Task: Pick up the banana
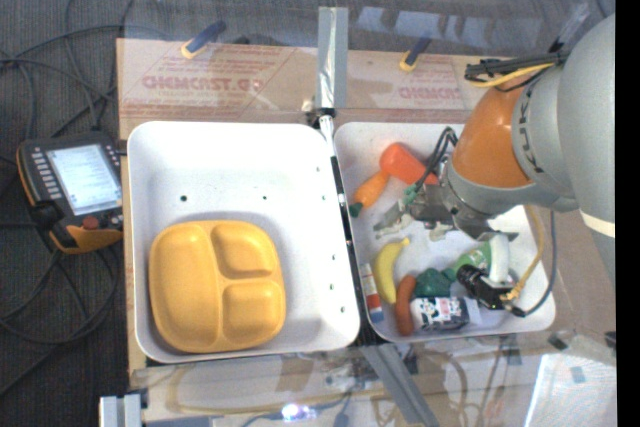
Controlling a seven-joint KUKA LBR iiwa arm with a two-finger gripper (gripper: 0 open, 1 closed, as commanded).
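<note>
The banana (386,263) is yellow and curved. It lies in the right bin (540,310), near that bin's left wall and towards its front. My gripper (402,214) hangs just above and behind the banana's upper end, reaching in from the right under the orange wrist band (495,143). I see nothing held in it. The arm's grey body covers the bin's far right part.
Around the banana lie an orange carrot (371,188), a red-orange piece (403,160), a red sausage (404,303), a green item (433,280), a black-and-white carton (441,313) and a green-white bottle (489,260). The left bin (230,160) holds a yellow sectioned plate (217,286).
</note>
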